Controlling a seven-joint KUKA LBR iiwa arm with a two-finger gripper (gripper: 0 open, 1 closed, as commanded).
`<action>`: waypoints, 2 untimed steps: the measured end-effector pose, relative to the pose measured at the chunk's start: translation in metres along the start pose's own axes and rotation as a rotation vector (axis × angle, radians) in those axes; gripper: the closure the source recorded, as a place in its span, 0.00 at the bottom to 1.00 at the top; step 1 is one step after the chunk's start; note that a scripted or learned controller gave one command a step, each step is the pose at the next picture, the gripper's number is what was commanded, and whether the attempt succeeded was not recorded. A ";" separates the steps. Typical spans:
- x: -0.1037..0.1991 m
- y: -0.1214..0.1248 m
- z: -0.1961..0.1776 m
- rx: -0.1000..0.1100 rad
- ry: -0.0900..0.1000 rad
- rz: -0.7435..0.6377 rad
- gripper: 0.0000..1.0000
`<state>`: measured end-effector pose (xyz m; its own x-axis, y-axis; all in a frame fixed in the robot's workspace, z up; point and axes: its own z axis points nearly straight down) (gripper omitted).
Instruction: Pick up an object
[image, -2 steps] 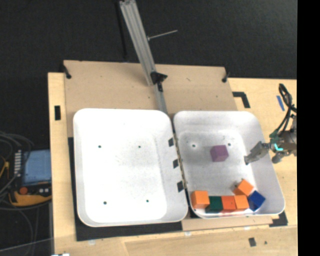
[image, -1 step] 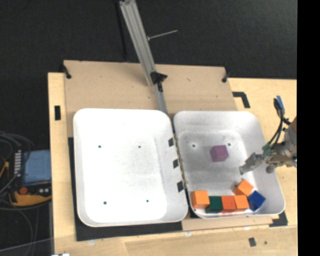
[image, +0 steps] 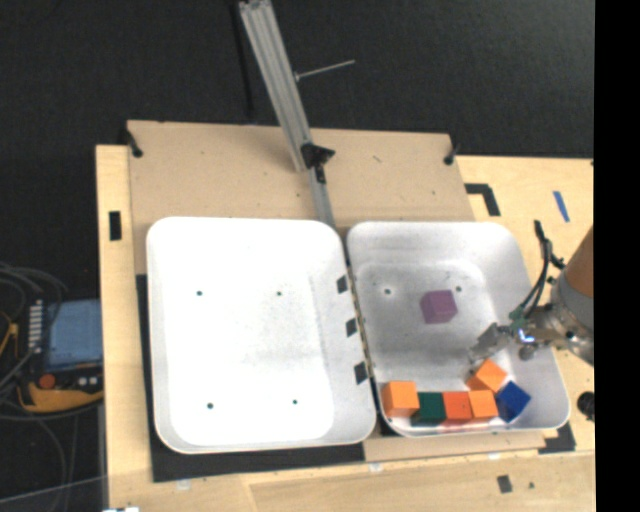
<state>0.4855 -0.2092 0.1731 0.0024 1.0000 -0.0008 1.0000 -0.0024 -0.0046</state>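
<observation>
1. Gripper (image: 497, 343): we find it low over the right bin (image: 400, 245), near that bin's right wall; we cannot tell how it is set.
2. We note an orange block (image: 490, 375) tilted just below the gripper, with a blue block (image: 513, 399) beside it.
3. Along the near wall we record a row: orange cube (image: 401, 396), green block (image: 431, 407), two further orange blocks (image: 458, 405).
4. We observe a purple block (image: 438, 306) alone at mid-bin.
5. We note the left bin (image: 250, 330) alongside.
</observation>
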 end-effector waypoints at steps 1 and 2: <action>0.004 0.005 0.060 -0.001 0.000 0.002 0.00; 0.005 0.008 0.045 -0.013 0.000 0.010 1.00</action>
<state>0.4933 -0.2046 0.1277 0.0127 0.9999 -0.0007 0.9999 -0.0127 0.0082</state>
